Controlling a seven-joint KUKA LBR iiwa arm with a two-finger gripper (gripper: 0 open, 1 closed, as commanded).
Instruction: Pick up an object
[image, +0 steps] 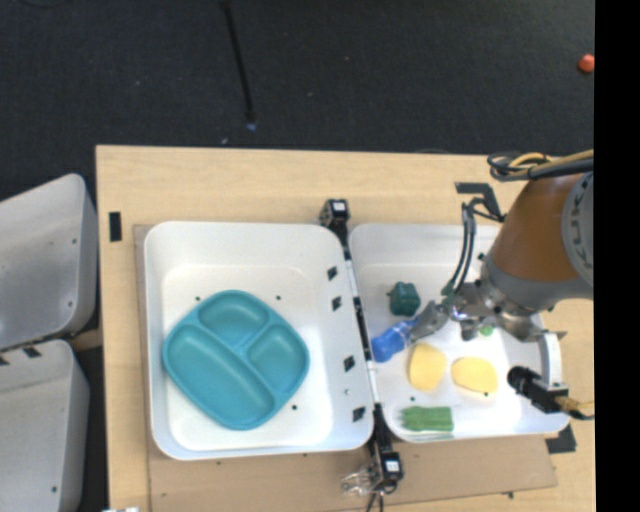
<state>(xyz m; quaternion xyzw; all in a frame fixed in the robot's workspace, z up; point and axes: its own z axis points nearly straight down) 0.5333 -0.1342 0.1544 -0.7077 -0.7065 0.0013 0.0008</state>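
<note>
Progress: early, as I read it. Nothing lifted, no object between the jaws (432, 318) that I can see.
Jaws state: can't tell. The tip is small and partly lost against the wrist hardware, so I won't call it released or clenched.
Jaws position: low inside the right bin (520, 425), over its middle, with the arm (535, 250) coming in from the right side of the view.
Blue object (391, 340): just below-left of the jaws, close to the tip, maybe touching; too small to be sure. It lies against the divider side of the bin. I judge it the likeliest target.
Dark green object (404, 296): just up and left of the jaws, near but apart, sitting on the bin floor.
Yellow piece (426, 367): directly below the jaws, apart, flat on the floor.
Second yellow piece (474, 375): below-right of the jaws, under the wrist, apart.
Light green block (428, 419): well below the jaws, by the bin's near wall.
Teal tray (236, 357): far left of the jaws, in the left bin (160, 300), not in play for now I'd guess.
Surface (120, 180): both bins sit side by side on it, all objects inside the bins.
Done: approach and descent into the right bin, judging from where the jaws are.
Left: get a firm hold on one object, lift clear of the bin floor, confirm it comes up. All objects look to be resting down, so the pick itself is not yet done.
</note>
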